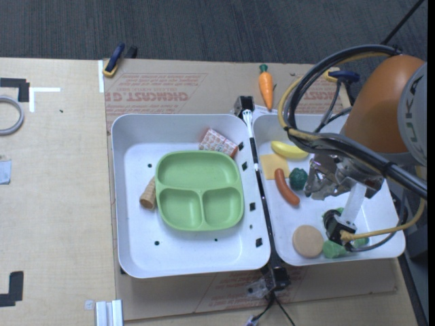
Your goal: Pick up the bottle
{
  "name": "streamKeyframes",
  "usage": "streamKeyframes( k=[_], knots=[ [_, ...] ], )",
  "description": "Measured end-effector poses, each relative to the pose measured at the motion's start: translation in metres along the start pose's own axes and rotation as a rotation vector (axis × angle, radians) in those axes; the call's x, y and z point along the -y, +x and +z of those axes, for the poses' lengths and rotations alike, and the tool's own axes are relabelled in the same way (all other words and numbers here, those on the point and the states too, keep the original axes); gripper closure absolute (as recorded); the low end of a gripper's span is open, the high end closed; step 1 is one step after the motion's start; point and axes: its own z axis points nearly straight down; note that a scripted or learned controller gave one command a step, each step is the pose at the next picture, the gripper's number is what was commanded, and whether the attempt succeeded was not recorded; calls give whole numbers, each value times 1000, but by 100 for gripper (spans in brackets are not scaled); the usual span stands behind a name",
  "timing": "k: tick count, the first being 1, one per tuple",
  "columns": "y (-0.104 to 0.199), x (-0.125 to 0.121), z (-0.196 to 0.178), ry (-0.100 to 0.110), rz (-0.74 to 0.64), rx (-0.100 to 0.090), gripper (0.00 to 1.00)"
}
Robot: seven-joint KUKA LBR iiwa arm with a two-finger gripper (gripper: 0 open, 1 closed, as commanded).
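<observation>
- We see our one arm (pixel 391 107) coming in from the right side of the view.
- It is grey, and the round orange band (pixel 380 104) near the wrist looks big because it is close to the camera.
- Black cables (pixel 319 70) loop up and around the arm, and one more runs low on the right.
- The wrist points down and to the left.
- Our gripper (pixel 326 185) hangs low, at the end of the wrist, with shiny metal parts.
- A white piece (pixel 351 206) sticks down from it at a slant.
- We cannot tell how the gripper is set from up here.
</observation>
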Motion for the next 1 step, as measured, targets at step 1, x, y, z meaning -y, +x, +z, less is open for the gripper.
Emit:
streamKeyframes(
  k=[1],
  knots=[
    [89,57,7,1,-69,1,100]
  ],
)
